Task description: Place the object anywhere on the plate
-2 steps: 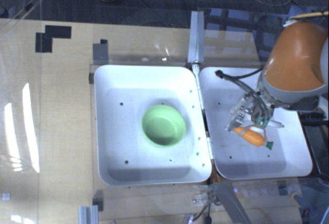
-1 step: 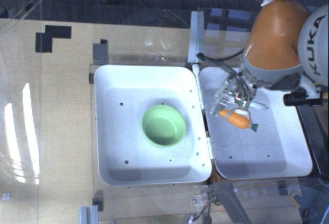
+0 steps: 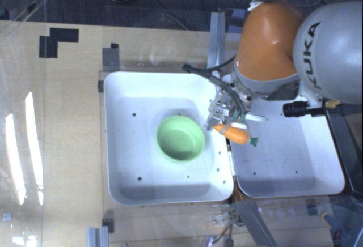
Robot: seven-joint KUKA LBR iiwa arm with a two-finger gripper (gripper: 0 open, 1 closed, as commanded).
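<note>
A green plate (image 3: 180, 137) lies in the middle of the left white bin (image 3: 130, 127). An orange toy carrot (image 3: 235, 133) with a small green tip hangs over the divide between the two bins, just right of the plate. My gripper (image 3: 223, 119) sits right above the carrot's left end, and the carrot appears pinched between the fingers. The bulk of the arm hides the wrist from above.
The right white bin (image 3: 295, 166) lies under the arm. A raised rim (image 3: 229, 166) divides the two bins. Metal brackets stand at the back edge. Wooden bench surface spreads to the left.
</note>
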